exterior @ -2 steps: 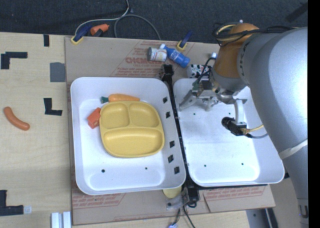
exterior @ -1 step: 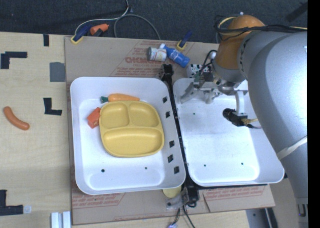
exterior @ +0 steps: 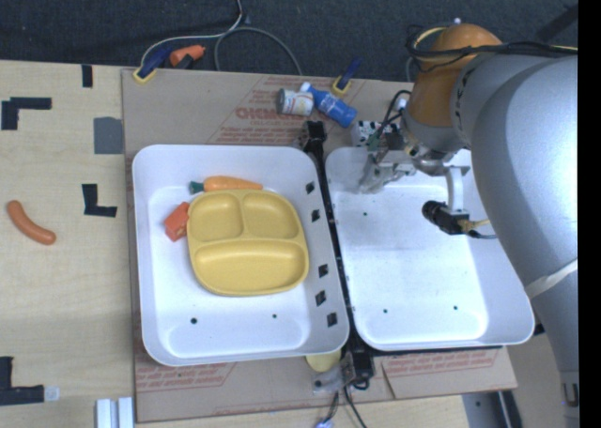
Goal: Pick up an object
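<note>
**Operator:** From my remote seat I see the grey arm with the orange band (exterior: 441,69) reaching in from the right, and its two-finger gripper (exterior: 380,161) sits low over the far left corner of the right-hand shallow white bin (exterior: 470,328).

**Colleague:** Is it holding anything?

**Operator:** I cannot tell. The wrist hides the tip from here, so I won't say whether the tool is open, closed or gripping. Nothing shows between its parts.

**Colleague:** So where are the things to pick?

**Operator:** They lie in the left-hand shallow white bin (exterior: 169,323). A yellow plastic plate with three compartments (exterior: 248,240) rests in the middle of it. A slim orange toy carrot (exterior: 231,184) lies just beside the plate's far edge, and a small red-orange piece (exterior: 177,221) touches the plate's left rim (I cannot make out what it is). The gripper is well apart from all three, across the divider between the bins.

**Colleague:** Which step is this, then?

**Operator:** I judge it the approach or a grasp try in the right bin's corner, with no pick confirmed. If that corner offers nothing, the next move calls for a lift clear of the bin wall, then a crossing to the left bin and a descent on the carrot, which looks the easiest to pinch.

**Colleague:** And the plate?

**Operator:** Too broad and flat, I'd guess, except at its rim.
</note>
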`<state>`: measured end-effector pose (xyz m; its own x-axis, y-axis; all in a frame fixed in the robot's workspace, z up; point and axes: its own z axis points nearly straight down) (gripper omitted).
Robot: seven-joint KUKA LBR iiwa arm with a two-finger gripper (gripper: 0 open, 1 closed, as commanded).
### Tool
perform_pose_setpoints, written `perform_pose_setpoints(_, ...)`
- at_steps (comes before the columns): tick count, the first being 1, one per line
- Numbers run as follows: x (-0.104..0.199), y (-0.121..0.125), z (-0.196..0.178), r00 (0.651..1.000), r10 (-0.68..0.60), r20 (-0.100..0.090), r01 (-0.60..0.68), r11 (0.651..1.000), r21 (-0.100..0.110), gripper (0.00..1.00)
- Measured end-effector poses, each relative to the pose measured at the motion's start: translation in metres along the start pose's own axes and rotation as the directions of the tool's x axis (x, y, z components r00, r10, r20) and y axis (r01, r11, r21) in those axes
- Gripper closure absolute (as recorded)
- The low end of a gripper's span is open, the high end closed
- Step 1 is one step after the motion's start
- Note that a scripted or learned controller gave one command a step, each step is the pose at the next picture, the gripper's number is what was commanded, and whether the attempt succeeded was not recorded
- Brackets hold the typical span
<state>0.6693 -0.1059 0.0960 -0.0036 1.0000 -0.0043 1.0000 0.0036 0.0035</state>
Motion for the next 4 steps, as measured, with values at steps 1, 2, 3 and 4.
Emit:
perform_pose_setpoints(1, 0.098, -0.025, -0.095, 1.000, -0.007, -0.008, 0.007, 1.000, -0.003, 1.00)
perform_pose_setpoints(2, 0.194, -0.064, -0.089, 1.000, -0.007, -0.008, 0.007, 1.000, 0.006, 1.00)
perform_pose_setpoints(3, 0.187, -0.063, -0.090, 1.000, 0.001, -0.005, -0.001, 1.000, 0.004, 0.00)
perform_pose_setpoints(4, 0.092, -0.116, -0.089, 1.000, 0.013, -0.001, -0.013, 1.000, 0.009, 0.00)
